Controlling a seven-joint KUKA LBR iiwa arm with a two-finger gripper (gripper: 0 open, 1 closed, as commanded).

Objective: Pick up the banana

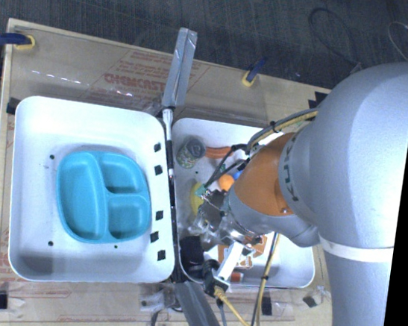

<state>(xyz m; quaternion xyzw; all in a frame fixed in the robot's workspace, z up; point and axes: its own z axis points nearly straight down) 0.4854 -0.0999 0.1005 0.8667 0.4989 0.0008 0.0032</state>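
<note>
Banana (197,193): yellow sliver showing at left side of right bin (286,272), mostly hidden under arm's wrist. Gripper (213,231) low just beside it (jaw state impossible to tell). Recommended: centre over fruit before closing. Blue divided tray (105,196) in left bin (29,172).

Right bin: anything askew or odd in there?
Nothing looks spilled or damaged. The right bin is crowded with small items, mostly hidden under the arm; a grey round object sits near its top-left corner. The blue divided tray lies slightly rotated in the left bin. The banana can't be clearly made out.
</note>
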